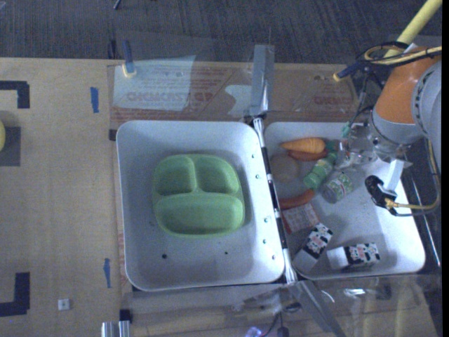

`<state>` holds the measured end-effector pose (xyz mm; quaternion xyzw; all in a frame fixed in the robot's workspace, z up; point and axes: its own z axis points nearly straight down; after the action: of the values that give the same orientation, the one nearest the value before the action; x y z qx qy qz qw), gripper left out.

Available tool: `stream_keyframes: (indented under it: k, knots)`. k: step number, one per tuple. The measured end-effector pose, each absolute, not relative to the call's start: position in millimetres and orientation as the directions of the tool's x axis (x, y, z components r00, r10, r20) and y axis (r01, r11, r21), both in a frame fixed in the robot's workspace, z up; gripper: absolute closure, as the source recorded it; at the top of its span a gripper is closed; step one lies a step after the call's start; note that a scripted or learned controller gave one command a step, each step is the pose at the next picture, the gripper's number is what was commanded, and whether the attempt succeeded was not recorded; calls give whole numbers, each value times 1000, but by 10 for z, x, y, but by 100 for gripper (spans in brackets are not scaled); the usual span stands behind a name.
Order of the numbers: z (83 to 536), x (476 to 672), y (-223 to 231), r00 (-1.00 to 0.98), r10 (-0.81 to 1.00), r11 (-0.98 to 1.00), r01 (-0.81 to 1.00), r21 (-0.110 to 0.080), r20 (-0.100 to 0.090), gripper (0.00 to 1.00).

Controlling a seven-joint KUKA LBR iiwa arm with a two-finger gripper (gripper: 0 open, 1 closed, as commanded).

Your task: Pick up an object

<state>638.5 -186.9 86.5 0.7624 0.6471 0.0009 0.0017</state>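
While the gripper (pixel 349 154) hangs low over the right-hand bin (pixel 407 248) at the upper right of the frame, we judge the step to be the descent onto an object. We cannot tell how the fingers stand. The nearest candidates, an orange carrot (pixel 304 146) and a green bottle (pixel 319 174), lie just left of it. Next we need a clean closing on one of them.

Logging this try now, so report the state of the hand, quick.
Hand: low in the right bin beside the carrot and green bottle; open or closed cannot be told, and no grasp is visible.
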Motion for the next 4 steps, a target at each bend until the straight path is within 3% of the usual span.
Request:
stream_keyframes:
  k: [1, 2, 3, 4]
  knots:
    - [871, 5950, -1413, 231, 973, -231, 973, 3, 1, 100]
    - [1853, 5977, -633, 270, 963, -270, 963, 1, 1, 100]
    - [1842, 5868, -676, 517, 856, -517, 856, -3, -1, 100]
    - [2468, 5557, -298, 477, 879, -477, 879, -1, 0, 100]
